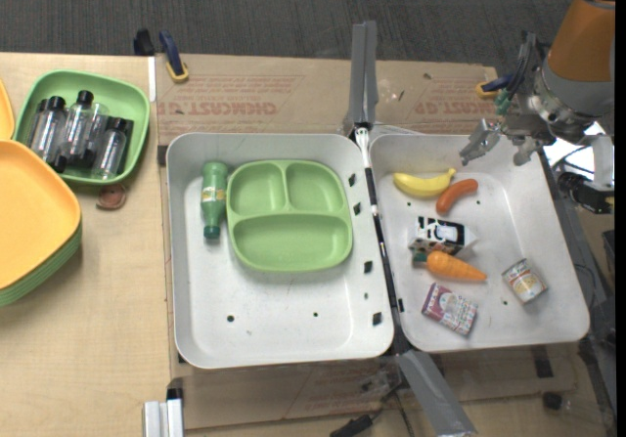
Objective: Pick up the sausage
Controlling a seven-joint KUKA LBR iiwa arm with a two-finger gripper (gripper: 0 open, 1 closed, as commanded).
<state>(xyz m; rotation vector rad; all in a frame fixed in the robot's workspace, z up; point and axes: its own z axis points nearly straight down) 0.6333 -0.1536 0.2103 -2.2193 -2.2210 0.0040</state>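
claw [507, 140] fingers apart, empty, above right bin [548, 323] rim at 12 o'clock | sausage [456, 195] just below-left, touching banana [424, 183] at its 9 o'clock | risk: I pinch banana or nudge sausage aside

The sausage [457, 195], a small reddish-orange curved link, lies flat on the right bin's floor toward twelve o'clock, tilted toward two o'clock.

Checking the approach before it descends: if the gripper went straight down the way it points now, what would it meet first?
Probably the sausage, lying just below-left of the gripper beside the banana; depth is unclear, so it might meet the bin floor instead.
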